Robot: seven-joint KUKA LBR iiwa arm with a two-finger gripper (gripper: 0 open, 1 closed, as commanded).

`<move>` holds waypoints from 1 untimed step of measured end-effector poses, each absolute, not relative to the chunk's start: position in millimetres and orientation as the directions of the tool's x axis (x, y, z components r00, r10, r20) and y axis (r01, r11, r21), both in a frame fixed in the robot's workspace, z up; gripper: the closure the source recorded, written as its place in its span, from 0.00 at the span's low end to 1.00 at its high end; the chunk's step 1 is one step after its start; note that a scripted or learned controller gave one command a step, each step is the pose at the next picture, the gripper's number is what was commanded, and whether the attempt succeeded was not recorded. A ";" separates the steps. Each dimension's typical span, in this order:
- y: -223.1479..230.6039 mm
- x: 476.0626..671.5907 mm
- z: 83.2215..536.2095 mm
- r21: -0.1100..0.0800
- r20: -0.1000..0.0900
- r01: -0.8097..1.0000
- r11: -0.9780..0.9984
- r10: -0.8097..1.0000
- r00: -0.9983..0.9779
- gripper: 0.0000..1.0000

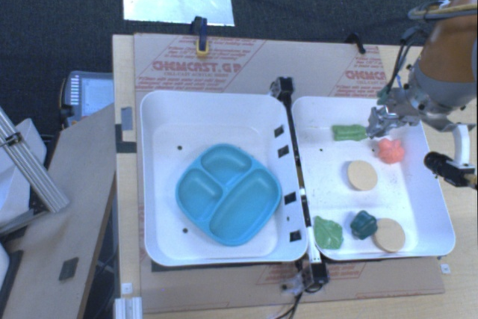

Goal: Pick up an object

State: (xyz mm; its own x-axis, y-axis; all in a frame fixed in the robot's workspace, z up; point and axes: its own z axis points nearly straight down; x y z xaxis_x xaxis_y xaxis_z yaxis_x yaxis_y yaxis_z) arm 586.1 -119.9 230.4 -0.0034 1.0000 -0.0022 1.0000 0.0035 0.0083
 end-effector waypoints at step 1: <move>-120.2 587.7 274.8 0.007 -0.002 1.000 0.004 1.000 -0.004 1.00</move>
